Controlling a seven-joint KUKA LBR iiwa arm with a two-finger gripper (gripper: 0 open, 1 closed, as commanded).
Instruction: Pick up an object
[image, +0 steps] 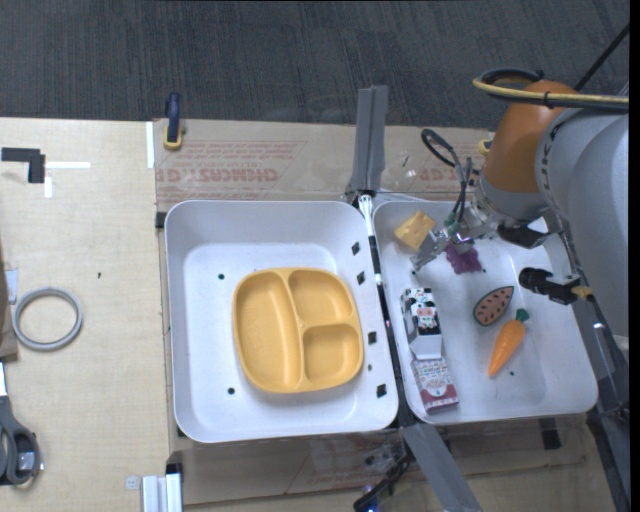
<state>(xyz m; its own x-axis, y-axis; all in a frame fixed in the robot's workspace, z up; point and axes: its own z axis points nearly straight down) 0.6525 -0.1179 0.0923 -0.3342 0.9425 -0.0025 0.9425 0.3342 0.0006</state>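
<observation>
Pale wood bench (80, 240) — dark floor (250, 50), perhaps carpet.

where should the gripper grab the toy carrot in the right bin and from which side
Grip the carrot across its orange body near the middle, coming straight down from above, probably. It lies flat on the bin floor, slanted, green top toward the watermelon slice, with bare floor along both long sides for the fingers.

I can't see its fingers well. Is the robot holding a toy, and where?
Cannot be told: the gripper sits low between the yellow wedge and purple toy.
</observation>
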